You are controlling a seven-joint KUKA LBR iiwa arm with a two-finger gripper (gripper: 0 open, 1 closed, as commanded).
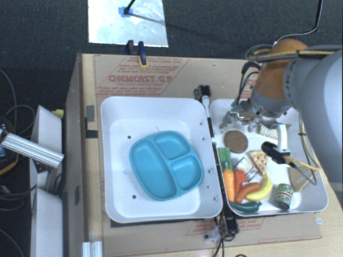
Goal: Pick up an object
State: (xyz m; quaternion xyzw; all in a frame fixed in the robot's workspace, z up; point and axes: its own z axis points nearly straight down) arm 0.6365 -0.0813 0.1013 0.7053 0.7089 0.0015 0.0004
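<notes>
Nothing had been picked up yet, I judged. Whether the gripper (239,118) was released or clenched I could not tell. It hung over the right bin (316,199), a brown cookie (236,141) just below it, carrot (229,182) and banana (261,189) farther below.

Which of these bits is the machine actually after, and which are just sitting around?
In play: the gripper and the toys in the right bin: cookie, carrot, banana, can.

Lying about: blue plate in the left bin, clamp.
</notes>
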